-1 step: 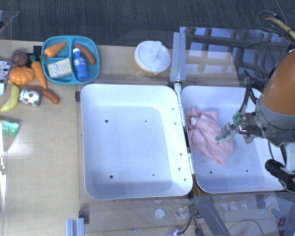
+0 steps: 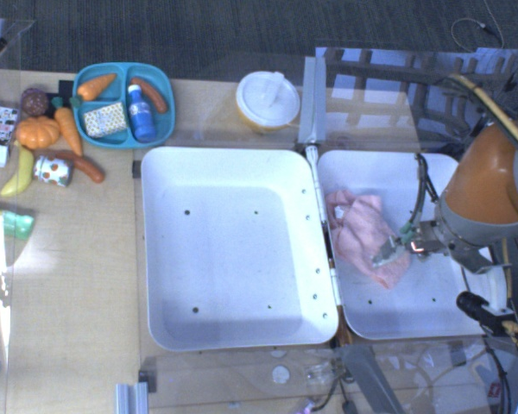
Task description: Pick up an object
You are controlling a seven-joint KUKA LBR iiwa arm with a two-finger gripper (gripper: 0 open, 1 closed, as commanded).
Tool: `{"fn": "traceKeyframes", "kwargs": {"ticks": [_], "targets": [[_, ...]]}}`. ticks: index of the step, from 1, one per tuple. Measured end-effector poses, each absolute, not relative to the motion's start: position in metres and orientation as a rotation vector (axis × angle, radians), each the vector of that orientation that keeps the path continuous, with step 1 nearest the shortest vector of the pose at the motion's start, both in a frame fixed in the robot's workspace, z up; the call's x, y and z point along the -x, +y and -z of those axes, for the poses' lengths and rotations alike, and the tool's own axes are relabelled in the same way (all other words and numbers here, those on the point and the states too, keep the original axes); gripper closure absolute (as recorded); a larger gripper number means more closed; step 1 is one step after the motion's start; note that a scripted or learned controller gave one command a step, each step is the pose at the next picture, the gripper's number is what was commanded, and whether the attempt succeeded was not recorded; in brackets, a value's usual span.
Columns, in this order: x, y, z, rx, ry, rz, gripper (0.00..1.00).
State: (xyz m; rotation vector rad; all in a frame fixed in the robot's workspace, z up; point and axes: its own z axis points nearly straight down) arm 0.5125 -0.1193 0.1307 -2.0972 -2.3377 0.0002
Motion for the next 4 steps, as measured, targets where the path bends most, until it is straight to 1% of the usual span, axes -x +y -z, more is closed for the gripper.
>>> {"fn": "traceKeyframes", "kwargs": {"ticks": [1, 2, 3, 4], "targets": [[-0.529, -0.097, -0.091, 2.099, -2.354, 0.012, 0.0], [-0.501, -0.088, -0.091, 2.226, -2.243, 0.021, 0.0], [-0.503, -0.089, -0.104, 2.229, -2.251, 0.027, 1.0], [-0.5, -0.105, -0.099, 1.761, -2.606, 0.003, 1.0]]}}
